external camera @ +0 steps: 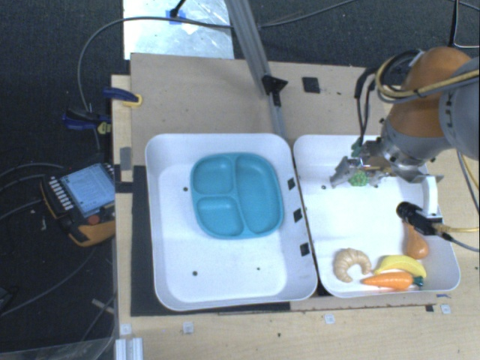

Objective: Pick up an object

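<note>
Fingers point(343, 175) at the end of the grey arm point(431, 118) sit low over the back half of the right bin point(313, 153), pointing toward the left of the view, and they seem clenched on a small green thing point(359, 178), though at this slant the metal around it blurs where the grasp meets it. That green thing is a rounded lump tucked right at the fingers, just on the arm's side of their tips. It is too small and too hidden to show a long axis or which way it points. Well apart from the fingers, toward the near right corner of the same bin, other pieces lie clustered. A pale croissant point(351, 263) curls with its open side down in the view. Beside it a carrot point(388, 280) lies with its long axis across the view, narrow tip toward the croissant and green end toward the bin's right wall. A yellow banana point(400, 264) rests touching the carrot's far side, its length also running across the view. An orange-brown piece point(416, 244) stands just behind them, nearer the fingers. On the other side of the fingers, the left bin point(159, 201) holds a blue divided plate point(236, 195) lying flat. Both bins rest on the bench point(195, 88).
</note>
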`<state>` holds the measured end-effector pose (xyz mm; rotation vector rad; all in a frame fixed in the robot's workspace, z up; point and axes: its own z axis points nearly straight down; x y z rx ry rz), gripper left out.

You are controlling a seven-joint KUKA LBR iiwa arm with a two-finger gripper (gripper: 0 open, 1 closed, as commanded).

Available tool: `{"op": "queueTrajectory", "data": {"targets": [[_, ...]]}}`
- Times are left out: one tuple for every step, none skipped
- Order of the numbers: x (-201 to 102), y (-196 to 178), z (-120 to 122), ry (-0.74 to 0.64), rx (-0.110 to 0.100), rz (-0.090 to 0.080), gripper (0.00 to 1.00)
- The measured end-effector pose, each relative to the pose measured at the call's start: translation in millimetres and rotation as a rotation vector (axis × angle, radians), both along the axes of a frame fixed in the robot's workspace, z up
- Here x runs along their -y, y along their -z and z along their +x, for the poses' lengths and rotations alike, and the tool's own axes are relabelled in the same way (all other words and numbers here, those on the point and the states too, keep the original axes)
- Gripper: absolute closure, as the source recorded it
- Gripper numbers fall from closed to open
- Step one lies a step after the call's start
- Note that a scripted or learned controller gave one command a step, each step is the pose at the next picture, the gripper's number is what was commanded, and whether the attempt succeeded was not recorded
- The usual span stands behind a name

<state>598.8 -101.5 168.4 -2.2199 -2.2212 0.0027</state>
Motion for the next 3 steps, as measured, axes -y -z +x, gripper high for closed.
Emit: {"op": "queueTrajectory", "data": {"targets": [[-1, 62, 4, 0.0, 0.0, 0.0, 0.0], [-1, 47, 6, 0.001, 0.006, 0.0, 1.0], [-7, -1, 14, -0.004, 0.009, 0.0, 1.0]]}}
